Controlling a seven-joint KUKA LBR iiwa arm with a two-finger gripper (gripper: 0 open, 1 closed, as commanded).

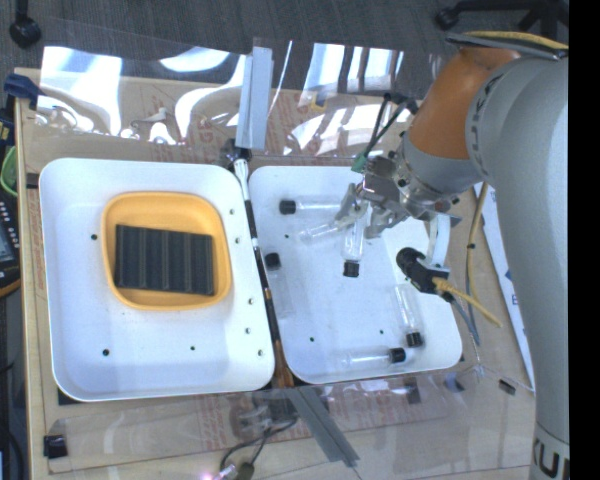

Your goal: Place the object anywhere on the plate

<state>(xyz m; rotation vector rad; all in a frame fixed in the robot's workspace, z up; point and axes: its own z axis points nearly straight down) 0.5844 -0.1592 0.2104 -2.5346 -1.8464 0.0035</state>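
Observation:
My gripper (365, 211) is over the upper middle of the right bin (310, 343). A clear tube with a black cap (352, 253) reaches from just under the gripper down toward the bin floor; whether it is gripped is not visible. A second clear tube (320, 231) lies just left of the gripper. The yellow plate (165, 206), with a dark ridged insert (165, 260) on it, rests in the left bin (70, 348), well left of the gripper.
More clear tubes with black caps lie at the right bin's lower right (378, 356) and right side (410, 320). Two small black caps (287, 207) (272, 260) sit near its left wall. The arm fills the right side.

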